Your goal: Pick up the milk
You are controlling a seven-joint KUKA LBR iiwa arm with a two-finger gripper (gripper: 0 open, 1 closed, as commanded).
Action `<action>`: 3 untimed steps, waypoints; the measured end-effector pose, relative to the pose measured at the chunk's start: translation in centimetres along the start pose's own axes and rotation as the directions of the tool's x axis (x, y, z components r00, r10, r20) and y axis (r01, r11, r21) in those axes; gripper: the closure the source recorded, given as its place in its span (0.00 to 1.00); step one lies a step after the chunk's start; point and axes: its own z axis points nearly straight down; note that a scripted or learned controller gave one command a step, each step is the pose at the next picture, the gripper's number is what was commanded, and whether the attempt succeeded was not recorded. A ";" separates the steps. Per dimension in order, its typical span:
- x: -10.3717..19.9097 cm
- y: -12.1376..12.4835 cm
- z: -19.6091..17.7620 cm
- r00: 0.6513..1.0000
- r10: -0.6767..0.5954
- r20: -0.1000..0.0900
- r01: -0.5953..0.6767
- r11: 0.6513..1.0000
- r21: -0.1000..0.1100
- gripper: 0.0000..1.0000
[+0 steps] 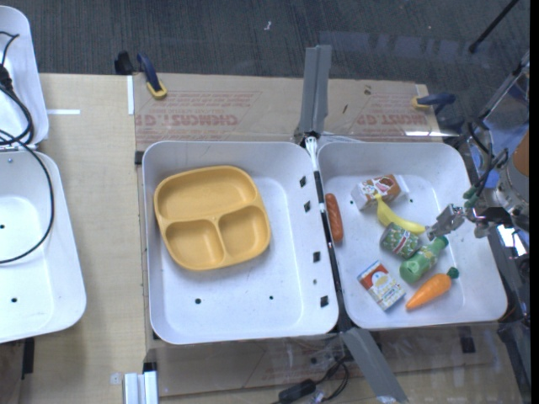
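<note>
White and brown, the small milk carton lies on its side at the far end of the right bin, toward the bin's left half. Just near of it, touching or almost touching, a yellow banana curves to the right. Near of the banana sits a green can, and beside that on the right a green bottle lies tilted. A small juice box with an orange and white face rests at the near left of the group, and an orange carrot with a green tip lies at the near right. A reddish sausage lies along the bin's left wall, apart from the rest.

At the bin's right side the gripper reaches in, its metal fingers pointing left toward the green bottle and the banana's end; whether they stand wide or narrow I cannot tell, and nothing is seen between them. The milk carton lies well to the left and far of the fingertips.

In the left bin a yellow divided plate with three compartments sits toward the far left.
</note>
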 end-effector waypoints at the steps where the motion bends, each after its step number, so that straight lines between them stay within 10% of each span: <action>1: 1.7 4.2 4.5 0.986 0.168 0.000 -0.168 0.986 0.000 0.00; 3: 8.8 11.7 6.5 0.964 0.266 0.001 -0.266 0.964 0.000 0.00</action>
